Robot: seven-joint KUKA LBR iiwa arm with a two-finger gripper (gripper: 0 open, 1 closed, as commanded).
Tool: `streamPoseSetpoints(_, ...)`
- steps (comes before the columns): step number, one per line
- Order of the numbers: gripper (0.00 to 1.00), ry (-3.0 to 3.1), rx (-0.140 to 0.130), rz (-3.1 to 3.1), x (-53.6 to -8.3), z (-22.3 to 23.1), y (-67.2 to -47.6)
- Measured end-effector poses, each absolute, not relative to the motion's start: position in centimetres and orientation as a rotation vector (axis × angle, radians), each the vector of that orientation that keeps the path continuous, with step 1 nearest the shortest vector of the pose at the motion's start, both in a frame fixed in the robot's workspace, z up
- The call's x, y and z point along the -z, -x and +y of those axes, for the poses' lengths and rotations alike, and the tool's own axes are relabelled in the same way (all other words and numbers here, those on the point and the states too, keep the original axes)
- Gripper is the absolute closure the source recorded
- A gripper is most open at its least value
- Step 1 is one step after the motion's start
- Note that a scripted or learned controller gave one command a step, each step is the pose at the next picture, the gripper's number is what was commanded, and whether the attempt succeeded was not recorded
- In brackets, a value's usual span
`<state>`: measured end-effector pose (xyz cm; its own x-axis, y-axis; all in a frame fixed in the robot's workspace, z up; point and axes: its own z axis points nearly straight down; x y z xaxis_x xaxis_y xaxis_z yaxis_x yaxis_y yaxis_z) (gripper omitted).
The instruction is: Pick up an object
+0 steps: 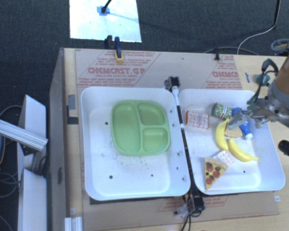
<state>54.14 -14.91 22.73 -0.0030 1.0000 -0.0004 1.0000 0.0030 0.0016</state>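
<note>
**Desk:** What does the overhead shot show?

**Photographer:** Two shallow white bins side by side on a tabletop (135, 64) printed with red lettering. The left bin (98, 177) carries a green divided plate (139, 128), sitting toward the bin's 1 o'clock corner. The right bin (267, 174) carries the small items.

**Desk:** Which items, and where?

**Photographer:** Taking the right bin as a clock face: a red-and-white packet (197, 119) at 10 o'clock, a green can (221, 111) lying on its side at 12, a banana (222, 134) near the centre, and a second banana (240, 151) toward 4 o'clock. A small white card (226, 156) lies between the two bananas' lower ends. A toy pizza slice (214, 171) rests at 7 o'clock, its tip pointing toward the near rim.

**Desk:** And the arm?

**Photographer:** The grey arm (285, 88) enters from 3 o'clock. Its hand (243, 124) is low over the bin at about 1 o'clock, just beside the upper banana's tip and the can. A blue-and-white piece (245, 129) shows at the hand; it may be a small object or part of the fingers, the view is too blurred there. Whether the hand is open or closed I cannot tell.
</note>
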Motion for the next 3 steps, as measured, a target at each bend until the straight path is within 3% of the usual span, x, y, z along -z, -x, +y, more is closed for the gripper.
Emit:
streamPoseSetpoints(1, 0.0, -2.212, -0.008, 2.222, -9.7, -14.4, -58.0)
streamPoseSetpoints(2, 1.0, -2.21, -0.009, 2.218, -10.8, -14.6, -58.1)
streamPoseSetpoints(3, 1.0, -2.216, -0.004, 2.225, -18.5, -7.0, -53.3)
